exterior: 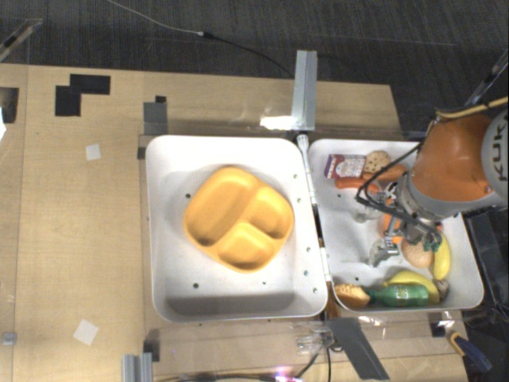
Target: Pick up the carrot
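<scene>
Claw [387,249] low in right bin [343,237], near its middle, at end of grey arm [449,165] with orange band, reaching in from right; state of claw, spread or pressed together, impossible to tell beneath wrist and black cables. Carrot [387,222] as a thin orange strip just above claw, partly covered by cables and wrist, lying on bin floor; contact with claw not discernible. Pale round item [417,254] just right of claw, touching banana [442,259] at bin's right wall. Second yellow fruit [409,278] below these, resting against green bottle [400,294] along near wall, with bread roll [352,294] at near left corner. Snack packet [346,168] and round biscuit [378,161] at far end of bin, well apart from claw. Left bin [167,237] alongside, holding yellow divided plate [238,217] at centre, tilted slightly. Both bins on wooden bench [71,237], with metal post [305,90] upright behind seam between them. Thin cable [238,44] across dark floor beyond bench.
</scene>
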